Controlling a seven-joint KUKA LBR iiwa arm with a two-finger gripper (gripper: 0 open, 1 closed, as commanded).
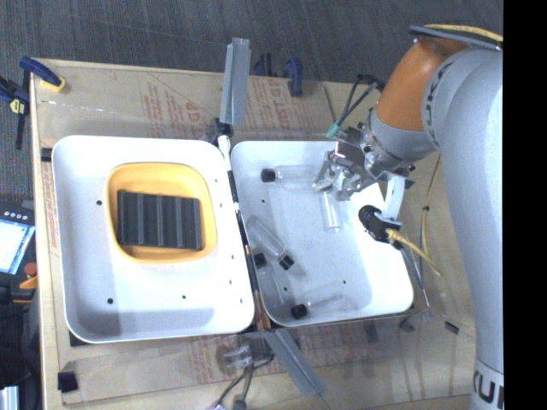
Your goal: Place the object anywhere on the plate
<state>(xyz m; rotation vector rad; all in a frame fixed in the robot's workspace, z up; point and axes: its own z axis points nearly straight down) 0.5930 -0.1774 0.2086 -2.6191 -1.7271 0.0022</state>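
Arm (pixel 479 186) — cut off, right edge

A dark grey carpet floor (pixel 171 11) fills the top of the view, from ten o'clock to one o'clock, and it has a fine ribbed texture. Below it stands a wooden bench (pixel 154 101) of light plywood with red printed marks, and blue clamps (pixel 41 73) hold its edge at ten o'clock and near twelve o'clock. At nine o'clock, beside the bench, a small screen (pixel 13 242) glows pale blue, and the light over the whole place is even and soft.
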